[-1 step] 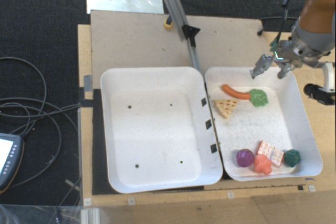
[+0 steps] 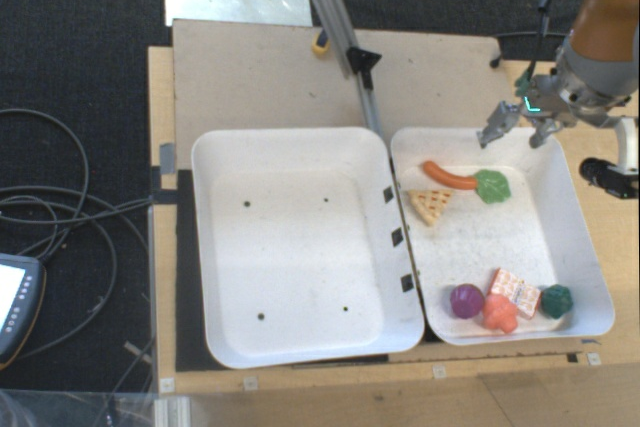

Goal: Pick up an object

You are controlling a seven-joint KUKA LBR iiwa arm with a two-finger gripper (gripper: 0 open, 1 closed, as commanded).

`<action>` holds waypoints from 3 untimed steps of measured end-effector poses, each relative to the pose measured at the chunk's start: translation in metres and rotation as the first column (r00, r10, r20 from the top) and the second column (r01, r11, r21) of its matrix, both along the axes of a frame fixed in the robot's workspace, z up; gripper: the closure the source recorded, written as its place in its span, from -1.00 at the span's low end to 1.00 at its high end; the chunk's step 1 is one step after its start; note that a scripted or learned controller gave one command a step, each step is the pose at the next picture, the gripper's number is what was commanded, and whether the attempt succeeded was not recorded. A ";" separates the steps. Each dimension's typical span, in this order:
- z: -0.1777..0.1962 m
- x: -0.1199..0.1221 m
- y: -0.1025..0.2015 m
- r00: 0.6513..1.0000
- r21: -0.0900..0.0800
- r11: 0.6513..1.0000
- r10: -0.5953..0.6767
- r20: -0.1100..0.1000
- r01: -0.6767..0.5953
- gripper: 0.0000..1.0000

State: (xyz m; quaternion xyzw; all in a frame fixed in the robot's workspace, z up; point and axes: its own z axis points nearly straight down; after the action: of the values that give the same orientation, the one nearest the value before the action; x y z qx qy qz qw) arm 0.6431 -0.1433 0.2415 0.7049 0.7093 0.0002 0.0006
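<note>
We see two white bins side by side on the table (image 2: 250,65). The left bin (image 2: 225,165) holds no objects. The right bin (image 2: 575,215) holds seven: one orange carrot (image 2: 448,176), one green leafy piece (image 2: 491,186) touching its tip, one waffle wedge (image 2: 431,206), one purple ball (image 2: 466,300), one orange-red piece (image 2: 500,314), one red-and-white packet (image 2: 515,290) and one dark green piece (image 2: 556,300). The end effector (image 2: 520,127) hovers over the right bin's far rim, fingers spread wide and gripping nothing.
</note>
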 end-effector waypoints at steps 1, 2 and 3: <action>-0.042 0.000 0.003 1.000 0.001 1.000 -0.001 -0.003 0.001 -1.00; -0.096 0.009 -0.001 1.000 0.001 1.000 -0.001 -0.003 0.001 -1.00; -0.148 0.009 0.000 1.000 0.001 1.000 -0.001 -0.005 0.001 -1.00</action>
State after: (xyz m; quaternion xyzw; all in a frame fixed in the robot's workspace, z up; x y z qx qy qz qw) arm 0.6518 -0.1431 0.0938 0.7053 0.7089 -0.0010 -0.0015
